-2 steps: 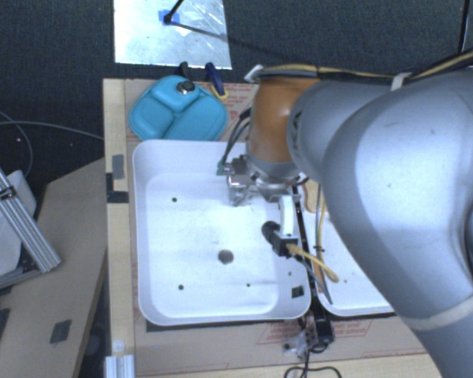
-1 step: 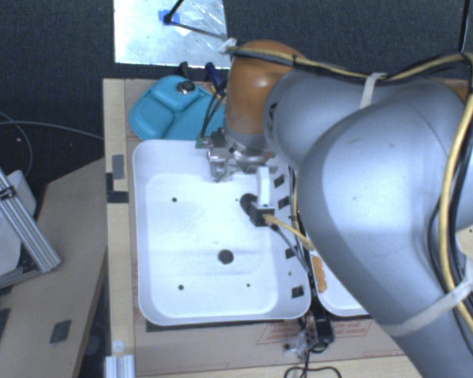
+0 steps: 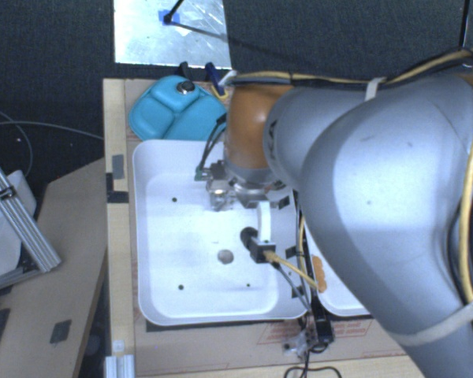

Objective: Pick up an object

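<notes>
Grey arm [image 3: 394, 195] reaches from the right over the left bin [image 3: 154, 211] on the counter [image 3: 120, 290]. Its gripper [image 3: 219, 199] hangs low; open or closed, I cannot tell. Likely the approach: a small round object [image 3: 225, 257] lies just nearer, calling for a short shift, then descent.

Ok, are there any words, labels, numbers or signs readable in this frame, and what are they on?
None can be read.
Reddish print on the bench edge below the left bin: too blurred to read.
</notes>
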Robot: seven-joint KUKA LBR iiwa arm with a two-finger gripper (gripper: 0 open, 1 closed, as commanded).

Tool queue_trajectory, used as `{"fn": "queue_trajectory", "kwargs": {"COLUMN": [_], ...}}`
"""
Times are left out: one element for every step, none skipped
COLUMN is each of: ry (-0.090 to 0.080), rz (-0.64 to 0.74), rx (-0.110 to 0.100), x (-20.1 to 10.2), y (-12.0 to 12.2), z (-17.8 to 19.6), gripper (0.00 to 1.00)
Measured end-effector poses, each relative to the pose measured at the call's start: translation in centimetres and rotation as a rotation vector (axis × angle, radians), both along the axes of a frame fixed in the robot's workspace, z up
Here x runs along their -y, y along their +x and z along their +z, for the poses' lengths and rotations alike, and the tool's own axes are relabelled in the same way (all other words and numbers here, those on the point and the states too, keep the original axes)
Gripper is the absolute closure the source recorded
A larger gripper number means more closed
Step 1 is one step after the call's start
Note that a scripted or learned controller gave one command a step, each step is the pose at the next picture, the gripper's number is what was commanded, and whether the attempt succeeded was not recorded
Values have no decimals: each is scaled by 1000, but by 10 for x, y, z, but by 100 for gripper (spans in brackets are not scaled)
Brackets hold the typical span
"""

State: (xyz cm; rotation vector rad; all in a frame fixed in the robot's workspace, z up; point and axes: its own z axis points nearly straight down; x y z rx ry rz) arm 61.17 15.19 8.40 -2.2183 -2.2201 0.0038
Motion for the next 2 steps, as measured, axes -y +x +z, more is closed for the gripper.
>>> {"fn": "queue_trajectory", "kwargs": {"ry": [1,-1], "rz": [7,-4], "rx": [-1,7], "x": [-54,-4], "y": [-85,-47], "z": [0,1], "gripper": [100,100]}}
